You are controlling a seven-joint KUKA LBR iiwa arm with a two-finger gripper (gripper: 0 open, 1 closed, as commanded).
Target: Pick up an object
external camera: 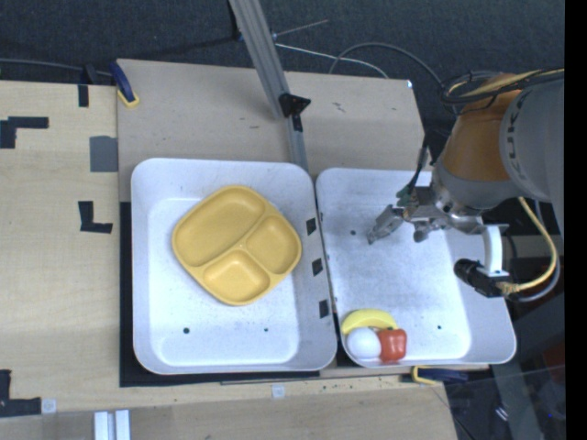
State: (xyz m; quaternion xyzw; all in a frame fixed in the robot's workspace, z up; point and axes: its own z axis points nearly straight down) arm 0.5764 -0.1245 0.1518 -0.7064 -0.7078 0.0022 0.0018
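Nothing is picked up yet: the gripper (396, 227) hangs over the right bin (431, 282), its fingers spread open and bare
From above, a yellow divided plate (237, 244) lies in the left bin (151, 246), while a small cluster of a yellow piece (367, 318), a white ball (365, 343) and a red piece (393, 344) sits in the right bin's near corner, well apart from the gripper; the whole grasp and lift seem left to do

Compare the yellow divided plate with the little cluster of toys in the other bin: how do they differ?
The yellow divided plate sits in the left bin, near its middle; the toy cluster is in the right bin, against its near wall. The plate is one large flat piece, the cluster several small rounded ones. The plate is all yellow; the cluster mixes yellow, white and red. Both lie apart from the gripper.
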